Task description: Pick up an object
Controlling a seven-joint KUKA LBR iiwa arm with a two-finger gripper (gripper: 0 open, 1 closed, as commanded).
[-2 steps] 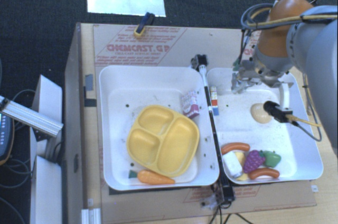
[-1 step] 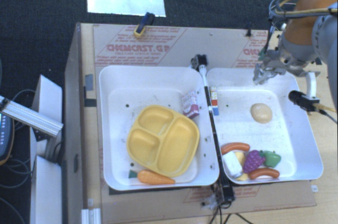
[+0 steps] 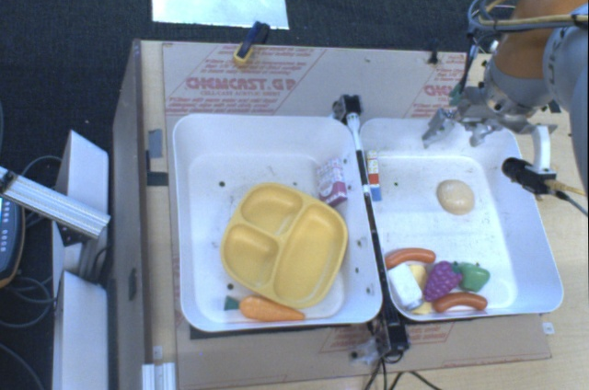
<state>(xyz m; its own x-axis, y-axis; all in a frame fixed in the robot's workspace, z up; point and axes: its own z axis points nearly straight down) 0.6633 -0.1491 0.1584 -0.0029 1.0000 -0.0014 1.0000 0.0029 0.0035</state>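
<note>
My gripper [image 3: 454, 131] hangs over the far rim of the right bin [image 3: 515, 236], its fingers spread apart with nothing between them. Below it in that bin lies a beige egg-shaped piece [image 3: 455, 196], apart from the gripper. The bin's near corner holds a cluster: two sausages [image 3: 409, 257], purple grapes [image 3: 443, 278], a green pepper [image 3: 474, 273] and a white block [image 3: 404, 284]. In the left bin [image 3: 207, 195] sit a yellow divided plate [image 3: 285, 243], a carrot [image 3: 271, 310] and a red-and-white packet [image 3: 332, 181].
A small striped stick [image 3: 372, 177] lies beside the divider between the bins. A black fitting [image 3: 526, 175] juts over the right bin's right rim. A yellow-and-black tool [image 3: 248, 45] rests on the cardboard behind the bins.
</note>
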